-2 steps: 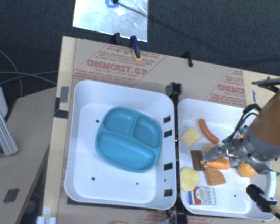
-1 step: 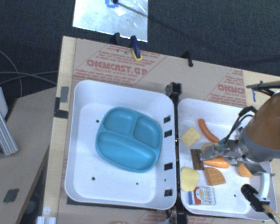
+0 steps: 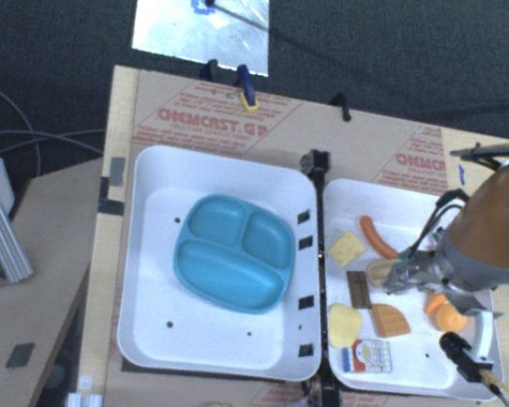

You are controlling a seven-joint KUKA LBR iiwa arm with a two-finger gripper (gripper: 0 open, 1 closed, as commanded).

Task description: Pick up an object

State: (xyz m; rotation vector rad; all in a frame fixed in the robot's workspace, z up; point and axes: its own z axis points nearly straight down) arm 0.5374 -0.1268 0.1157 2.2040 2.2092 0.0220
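The right bin (image 3: 424, 210) holds several small things. An orange-red sausage (image 3: 379, 237) lies at the back, with a yellow cheese square (image 3: 346, 250) to its left. A dark brown bar (image 3: 359, 289) sits mid-bin, and a tan piece (image 3: 380, 271) lies just right of it. Toward the front are a brown toast slice (image 3: 390, 320), a pale yellow piece (image 3: 343, 325) and a white packet with red and blue print (image 3: 370, 356). An orange fruit (image 3: 447, 314) rests at the right. My gripper (image 3: 399, 276) is low in this bin, right over the tan piece, between the sausage and the toast.
The left bin (image 3: 161, 195) carries a blue divided plate (image 3: 236, 252). A black divider with clips (image 3: 316, 254) runs between the two bins. The arm's grey and orange body (image 3: 502, 225) overhangs the right bin's right side.
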